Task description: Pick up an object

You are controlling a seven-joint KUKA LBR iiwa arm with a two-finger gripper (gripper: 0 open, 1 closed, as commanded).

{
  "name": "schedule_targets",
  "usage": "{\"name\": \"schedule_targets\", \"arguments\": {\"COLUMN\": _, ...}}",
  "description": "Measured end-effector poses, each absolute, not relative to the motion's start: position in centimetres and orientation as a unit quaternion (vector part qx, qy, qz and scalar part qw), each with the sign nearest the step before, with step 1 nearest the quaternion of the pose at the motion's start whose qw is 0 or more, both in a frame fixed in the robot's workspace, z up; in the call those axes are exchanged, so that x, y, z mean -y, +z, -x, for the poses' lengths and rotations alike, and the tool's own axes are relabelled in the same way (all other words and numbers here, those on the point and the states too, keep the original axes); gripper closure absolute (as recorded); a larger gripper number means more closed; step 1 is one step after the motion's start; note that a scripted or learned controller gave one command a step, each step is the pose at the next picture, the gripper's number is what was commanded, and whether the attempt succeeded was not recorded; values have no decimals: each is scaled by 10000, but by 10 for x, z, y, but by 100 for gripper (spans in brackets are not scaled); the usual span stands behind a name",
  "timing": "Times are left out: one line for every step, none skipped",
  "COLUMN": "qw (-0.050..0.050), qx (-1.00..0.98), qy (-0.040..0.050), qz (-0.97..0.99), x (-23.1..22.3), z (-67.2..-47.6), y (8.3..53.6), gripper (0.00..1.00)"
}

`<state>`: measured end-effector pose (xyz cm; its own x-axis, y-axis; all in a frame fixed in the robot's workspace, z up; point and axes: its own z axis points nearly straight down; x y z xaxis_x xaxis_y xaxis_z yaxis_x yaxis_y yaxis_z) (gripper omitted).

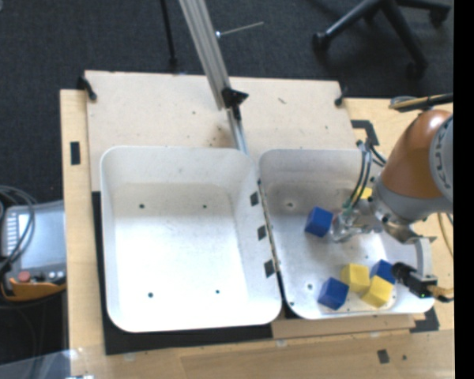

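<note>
I see a blue cube [318, 222] mid right bin; another blue cube [332, 293] and two yellow cubes [355, 275] [378, 291] cluster near its front edge.

White bins [182, 235], tan worktop [158, 109]; blue blocks [318, 222] and yellow blocks [355, 275] inside, grey arm [415, 176] flashing its orange band.

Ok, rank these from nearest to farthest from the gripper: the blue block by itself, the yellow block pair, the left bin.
From the gripper:
1. Lone blue block, just to its left in the right bin.
2. Yellow block pair, lower in the picture, near the bin's front edge.
3. Left bin, across the divider.
</note>
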<state>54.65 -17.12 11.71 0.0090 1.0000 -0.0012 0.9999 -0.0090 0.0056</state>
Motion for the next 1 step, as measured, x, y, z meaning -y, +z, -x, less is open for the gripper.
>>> {"name": "schedule_targets", "arguments": {"qw": 36, "qx": -7083, "qy": 19, "qz": -7059, "x": 167, "z": -557, "y": 174, "gripper": 100}}
